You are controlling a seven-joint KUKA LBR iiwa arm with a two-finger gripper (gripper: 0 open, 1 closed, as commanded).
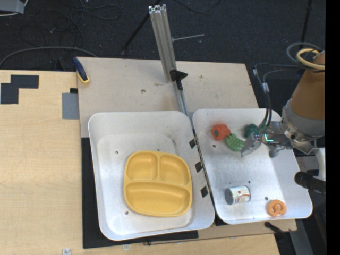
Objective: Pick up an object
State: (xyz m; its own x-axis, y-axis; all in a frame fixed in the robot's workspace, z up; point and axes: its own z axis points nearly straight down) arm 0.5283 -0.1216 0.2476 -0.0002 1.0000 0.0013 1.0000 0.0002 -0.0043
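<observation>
The right bin (pixel 297 166) holds several small objects. Near its far left lie a red-orange lump (pixel 220 131) and a light green piece (pixel 232 141). A dark green piece (pixel 252 128) sits just right of them. A small grey and white can (pixel 237 195) lies on its side near the front, with an orange ring (pixel 275 207) at the front right corner. My gripper (pixel 262 149) hangs over the far middle of this bin, just right of the green pieces. It is open, and nothing shows between its fingers (pixel 248 147).
The left bin (pixel 106 142) carries a yellow divided plate (pixel 158 184). A metal post (pixel 164 41) rises behind the bins, and a blue and yellow tool (pixel 81 71) lies on the board at the far left. The arm's orange band (pixel 311 92) stands over the right bin's far right.
</observation>
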